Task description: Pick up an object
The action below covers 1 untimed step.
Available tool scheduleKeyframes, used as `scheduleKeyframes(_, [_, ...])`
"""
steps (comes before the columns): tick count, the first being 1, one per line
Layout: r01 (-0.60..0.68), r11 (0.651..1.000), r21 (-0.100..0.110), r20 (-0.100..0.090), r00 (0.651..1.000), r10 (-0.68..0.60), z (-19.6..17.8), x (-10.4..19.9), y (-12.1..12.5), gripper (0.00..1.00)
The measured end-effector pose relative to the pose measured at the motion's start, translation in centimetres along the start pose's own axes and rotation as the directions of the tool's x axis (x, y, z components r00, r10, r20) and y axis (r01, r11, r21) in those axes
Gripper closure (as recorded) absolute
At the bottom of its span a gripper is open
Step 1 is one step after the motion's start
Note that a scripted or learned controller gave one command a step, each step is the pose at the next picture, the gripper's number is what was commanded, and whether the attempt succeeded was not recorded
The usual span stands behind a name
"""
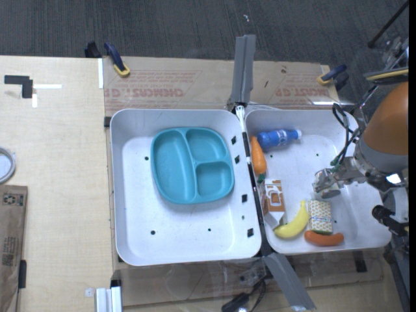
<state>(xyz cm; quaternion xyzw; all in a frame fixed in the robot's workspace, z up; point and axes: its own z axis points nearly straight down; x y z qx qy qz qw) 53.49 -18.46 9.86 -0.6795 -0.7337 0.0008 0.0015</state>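
Objects for the pick lie loose in the right bin (pixel 305 158). A blue bottle (pixel 278 138) lies on its side near the far wall. An orange carrot (pixel 259 156) lies along the wall shared with the left bin (pixel 136 200). Nearer the front, an orange-and-white carton (pixel 273 197) lies against that same wall. A banana (pixel 294 221) curves just below the carton. Its upper end is beside a small green-patterned block (pixel 320 215). An orange-red sausage shape (pixel 324 238) lies just in front of the block, near the front rim. The gripper (pixel 327 182) hangs over the right half of this bin, just behind the patterned block as the camera sees it, with the grey arm and its orange band (pixel 390 119) reaching in behind it. Whether the claw is spread or pressed together cannot be told from this slant, and whether it touches anything is also unclear. The left bin holds a teal divided plate (pixel 193 166), lying flat with its three compartments facing up, well apart from the gripper.
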Motion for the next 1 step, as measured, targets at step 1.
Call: scheduleKeyframes(1, [-0.077,0.997,-0.002,0.003,0.997,0.077,-16.9,2.98,1.36,1.0])
